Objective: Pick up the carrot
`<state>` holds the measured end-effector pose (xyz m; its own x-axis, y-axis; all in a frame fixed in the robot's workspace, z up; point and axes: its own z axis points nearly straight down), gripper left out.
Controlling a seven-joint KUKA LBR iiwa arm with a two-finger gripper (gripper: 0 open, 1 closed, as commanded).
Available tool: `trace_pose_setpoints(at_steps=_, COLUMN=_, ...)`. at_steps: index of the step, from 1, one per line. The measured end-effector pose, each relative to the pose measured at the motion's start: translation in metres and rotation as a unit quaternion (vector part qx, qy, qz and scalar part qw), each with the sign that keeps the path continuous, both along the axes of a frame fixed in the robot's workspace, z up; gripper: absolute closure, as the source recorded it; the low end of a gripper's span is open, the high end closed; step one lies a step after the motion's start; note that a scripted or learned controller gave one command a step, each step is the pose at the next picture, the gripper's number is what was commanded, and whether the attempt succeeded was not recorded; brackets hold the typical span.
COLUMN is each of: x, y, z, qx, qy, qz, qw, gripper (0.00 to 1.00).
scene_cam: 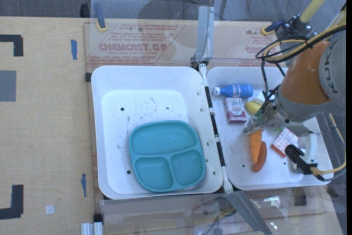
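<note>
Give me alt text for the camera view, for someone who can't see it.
A grey and orange robot arm reaches into the right white bin, its gripper just above an orange carrot. Nearby lie a blue bottle and small packets. The left bin holds a teal divided plate.

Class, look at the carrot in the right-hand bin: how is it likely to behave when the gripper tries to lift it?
The carrot looks rigid and smooth, probably plastic, so it may slip. Its rounded, tapered shape suggests it could roll aside. It lies against a reddish sausage-like piece, which might shift too.
</note>
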<state>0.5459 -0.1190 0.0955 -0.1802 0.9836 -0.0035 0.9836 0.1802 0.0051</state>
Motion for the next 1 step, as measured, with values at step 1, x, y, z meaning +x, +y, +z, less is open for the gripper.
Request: trace_pose_setpoints(at_steps=1, x=0.0216, y=0.0708, z=0.1261, qx=0.0008, qy=0.006, qz=-0.096, qw=0.9953, gripper=1.00)
